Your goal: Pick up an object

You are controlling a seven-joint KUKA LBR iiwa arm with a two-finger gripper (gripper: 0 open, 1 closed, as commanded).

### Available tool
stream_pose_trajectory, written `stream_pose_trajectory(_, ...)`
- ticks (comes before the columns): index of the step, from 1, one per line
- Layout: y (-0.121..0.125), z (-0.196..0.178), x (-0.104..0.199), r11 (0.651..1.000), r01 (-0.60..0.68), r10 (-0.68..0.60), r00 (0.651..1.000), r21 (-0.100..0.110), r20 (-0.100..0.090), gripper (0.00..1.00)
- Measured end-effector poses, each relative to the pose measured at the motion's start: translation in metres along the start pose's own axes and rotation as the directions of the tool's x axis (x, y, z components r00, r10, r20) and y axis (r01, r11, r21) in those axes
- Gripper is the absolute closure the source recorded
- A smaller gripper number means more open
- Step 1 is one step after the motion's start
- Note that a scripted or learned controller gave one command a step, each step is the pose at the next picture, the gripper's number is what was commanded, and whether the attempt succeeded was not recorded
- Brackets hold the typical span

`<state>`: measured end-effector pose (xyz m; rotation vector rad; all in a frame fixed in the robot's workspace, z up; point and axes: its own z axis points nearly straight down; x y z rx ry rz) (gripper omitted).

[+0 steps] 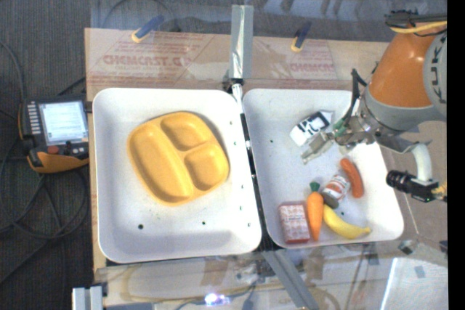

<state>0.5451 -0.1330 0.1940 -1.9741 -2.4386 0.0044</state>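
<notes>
Nearby, small white-and-black packet, perhaps printed; gripper just beside

Tray in left bin

Faded red lettering reading "CHEMCAST" runs across the brown board behind the bins, the letters "KU" show in black on the arm's pale casing, and the small black-and-white packet bears print too small to read.

The bench bears two white bins, left and right, side by side.
</notes>
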Motion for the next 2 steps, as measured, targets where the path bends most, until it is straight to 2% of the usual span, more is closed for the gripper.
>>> stream_pose_trajectory(1,-0.0522,0.1003,-0.0470,0.998,0.061,-0.061,0.998,-0.006,0.001,0.00)
stream_pose_trajectory(2,-0.0513,0.0930,-0.0480,0.998,0.060,-0.060,0.998,-0.004,-0.001,1.00)
